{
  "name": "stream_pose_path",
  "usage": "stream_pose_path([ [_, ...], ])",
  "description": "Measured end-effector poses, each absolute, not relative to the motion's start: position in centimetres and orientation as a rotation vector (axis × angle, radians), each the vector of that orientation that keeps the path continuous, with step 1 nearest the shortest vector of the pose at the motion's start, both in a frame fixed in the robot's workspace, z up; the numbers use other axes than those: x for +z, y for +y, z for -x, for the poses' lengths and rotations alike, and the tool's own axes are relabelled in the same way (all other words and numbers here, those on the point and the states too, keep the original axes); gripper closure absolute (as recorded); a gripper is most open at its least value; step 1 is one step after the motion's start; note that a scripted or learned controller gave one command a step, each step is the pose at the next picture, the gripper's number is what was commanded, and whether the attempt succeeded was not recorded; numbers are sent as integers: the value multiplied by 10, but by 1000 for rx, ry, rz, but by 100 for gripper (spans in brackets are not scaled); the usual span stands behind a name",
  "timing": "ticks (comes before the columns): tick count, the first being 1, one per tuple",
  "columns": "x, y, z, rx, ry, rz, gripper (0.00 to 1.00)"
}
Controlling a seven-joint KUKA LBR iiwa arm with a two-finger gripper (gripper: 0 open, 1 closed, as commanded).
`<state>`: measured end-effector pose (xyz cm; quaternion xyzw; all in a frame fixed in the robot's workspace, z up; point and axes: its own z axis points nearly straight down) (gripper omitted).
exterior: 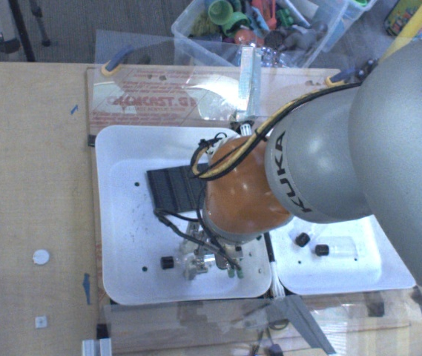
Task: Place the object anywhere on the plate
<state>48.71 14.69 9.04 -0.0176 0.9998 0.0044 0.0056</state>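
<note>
A flat black ribbed plate (172, 188) lies in the left white bin (122, 199), partly hidden under the arm's orange band. A small black block (167, 262) rests on the bin floor near the front, just left of my gripper (205, 262). The gripper hangs low over the front middle of the left bin, below the wrist, and its metal parts blur together. Nothing can be made out in its grasp. It is in front of the plate and clear of it.
The right white bin (359, 262) holds two small black pieces (301, 238) (320, 250). A clear tub of coloured toys (270, 13) stands behind the bins. The big grey arm (344, 139) covers much of the right bin. A white disc (41, 256) lies on the bench at left.
</note>
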Motion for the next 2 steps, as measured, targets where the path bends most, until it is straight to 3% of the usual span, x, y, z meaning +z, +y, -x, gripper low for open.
stream_pose_path([
  [1,91,223,-490,12,3124,104,100],
  [2,93,227,-488,11,3076,513,100],
])
